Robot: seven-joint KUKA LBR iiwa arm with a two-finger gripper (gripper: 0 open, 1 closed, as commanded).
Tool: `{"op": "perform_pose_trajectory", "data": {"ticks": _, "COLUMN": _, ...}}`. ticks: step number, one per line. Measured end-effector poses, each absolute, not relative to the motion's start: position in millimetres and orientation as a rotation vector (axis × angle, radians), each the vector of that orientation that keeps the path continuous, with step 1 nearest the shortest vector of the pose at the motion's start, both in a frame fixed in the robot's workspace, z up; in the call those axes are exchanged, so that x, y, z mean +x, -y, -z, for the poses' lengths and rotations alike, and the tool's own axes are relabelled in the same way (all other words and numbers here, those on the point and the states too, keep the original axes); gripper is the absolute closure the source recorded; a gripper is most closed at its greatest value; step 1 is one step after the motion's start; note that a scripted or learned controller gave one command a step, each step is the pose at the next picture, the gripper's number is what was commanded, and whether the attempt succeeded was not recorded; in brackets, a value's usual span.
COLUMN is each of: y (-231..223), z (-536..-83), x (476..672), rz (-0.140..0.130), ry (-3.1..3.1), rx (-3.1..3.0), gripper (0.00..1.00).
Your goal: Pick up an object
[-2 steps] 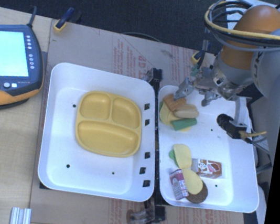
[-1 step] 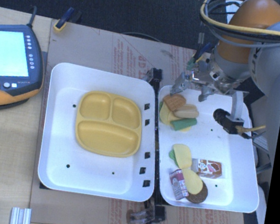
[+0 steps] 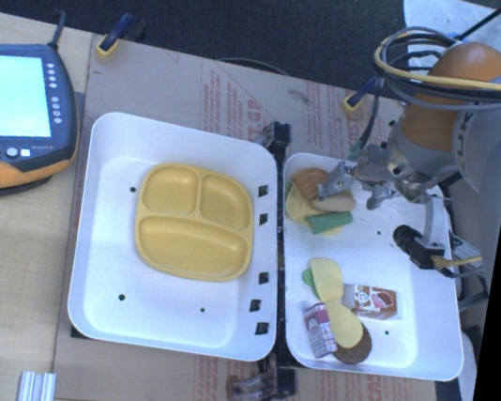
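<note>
My gripper (image 3: 356, 186) hangs over the far left part of the right bin (image 3: 432, 311). One finger points down at a small pile there: a brown round piece (image 3: 307, 181), a yellow piece (image 3: 299, 209) and a green piece (image 3: 328, 222). A tan slab (image 3: 336, 202) lies right under the fingertip. Nearer the front of the same bin lie a pale yellow-green piece (image 3: 325, 278), a brown and white packet (image 3: 374, 301), a red wrapper (image 3: 317, 330) and a yellow oval on a dark disc (image 3: 348, 330). Nothing is visibly lifted.
The left bin (image 3: 105, 218) holds a yellow divided tray (image 3: 195, 222). A teach pendant (image 3: 9, 107) lies on the bench at the far left. Black clips (image 3: 284, 143) run along the seam between the bins. The arm's orange and grey wrist (image 3: 449, 95) looms over the right bin's far edge.
</note>
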State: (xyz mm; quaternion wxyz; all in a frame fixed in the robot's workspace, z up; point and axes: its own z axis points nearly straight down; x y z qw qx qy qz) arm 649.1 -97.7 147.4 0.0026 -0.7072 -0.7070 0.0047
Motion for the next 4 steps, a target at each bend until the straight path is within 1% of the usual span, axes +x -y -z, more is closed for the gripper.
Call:
{"op": "perform_pose_trajectory", "data": {"ticks": 1, "y": 107, "z": -101, "x": 635.6, "rz": -0.012, "ry": 2.221, "rx": -2.214, "gripper": 0.0}}
{"op": "perform_pose_trajectory", "data": {"ticks": 2, "y": 94, "z": -97, "x": 657.3, "rz": -0.003, "ry": 2.229, "rx": -2.216, "gripper": 0.0}}
{"op": "perform_pose_trajectory", "data": {"ticks": 3, "y": 95, "z": -108, "x": 656.8, "rz": -0.006, "ry": 2.229, "rx": -2.214, "gripper": 1.0}}
{"op": "perform_pose_trajectory", "data": {"ticks": 4, "y": 51, "z": -198, "x": 621.4, "rz": 0.007, "ry": 2.232, "rx": -2.215, "gripper": 1.0}}
